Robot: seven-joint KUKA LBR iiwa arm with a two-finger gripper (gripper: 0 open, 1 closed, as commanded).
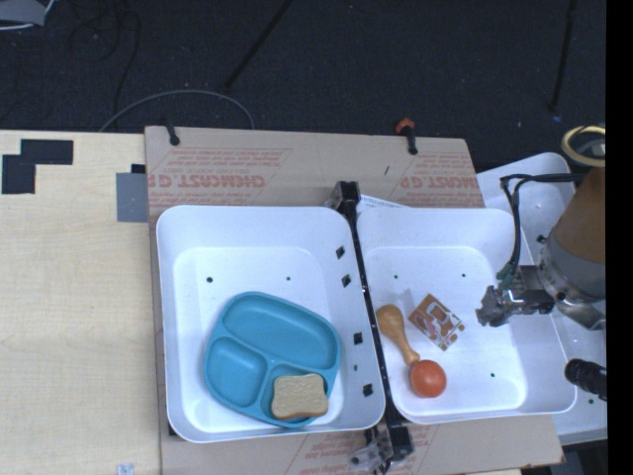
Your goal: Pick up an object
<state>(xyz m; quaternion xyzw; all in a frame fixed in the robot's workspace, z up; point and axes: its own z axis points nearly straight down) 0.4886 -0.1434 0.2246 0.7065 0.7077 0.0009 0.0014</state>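
At the right bin's (499,228) right wall you see the tool (495,308), reaching in level from the arm (584,250), whose grey and orange bulk sits beyond that wall. The tool is a dark, blurred cluster there, so you cannot tell how far it is open, and you see nothing in its grasp. Much of the arm is cut off at the picture's edge.

Left of the tool, near the bin's middle, lies a small patterned block (436,321), turned cornerwise to the walls; its print is too fine to read. Just left of the block lies a wooden pin (396,331), its long axis running from its rounded head, toward the divider, down to a red ball (427,378) at its lower end; you cannot tell whether they touch.

Across the divider, the left bin (188,265) holds a blue tray (259,349) with a slice of toast (299,396) in its lower right compartment.
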